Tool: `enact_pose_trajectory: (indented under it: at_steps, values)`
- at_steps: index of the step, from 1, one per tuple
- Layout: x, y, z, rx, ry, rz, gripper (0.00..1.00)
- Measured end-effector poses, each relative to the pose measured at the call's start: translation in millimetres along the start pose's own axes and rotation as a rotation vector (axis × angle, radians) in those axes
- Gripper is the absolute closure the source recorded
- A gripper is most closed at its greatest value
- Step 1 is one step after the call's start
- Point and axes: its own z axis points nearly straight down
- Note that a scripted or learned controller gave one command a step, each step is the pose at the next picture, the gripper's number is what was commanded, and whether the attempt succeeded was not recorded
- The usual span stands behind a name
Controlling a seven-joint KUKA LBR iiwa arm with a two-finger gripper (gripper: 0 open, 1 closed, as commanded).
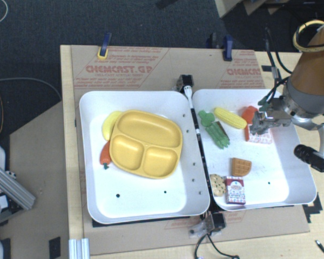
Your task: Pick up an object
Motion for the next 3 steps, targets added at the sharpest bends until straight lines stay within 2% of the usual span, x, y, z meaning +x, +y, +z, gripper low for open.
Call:
enact_pose_trajectory:
  at_steps: [1,2,3]
  values:
    - [43,-20,-8,0.009,0.005,-0.004,1.00]
    - [97,-32,4,0.011,0.005,-0.005,1.00]
    - [113,-43,-15,0.006,0.003,-0.002,1.00]
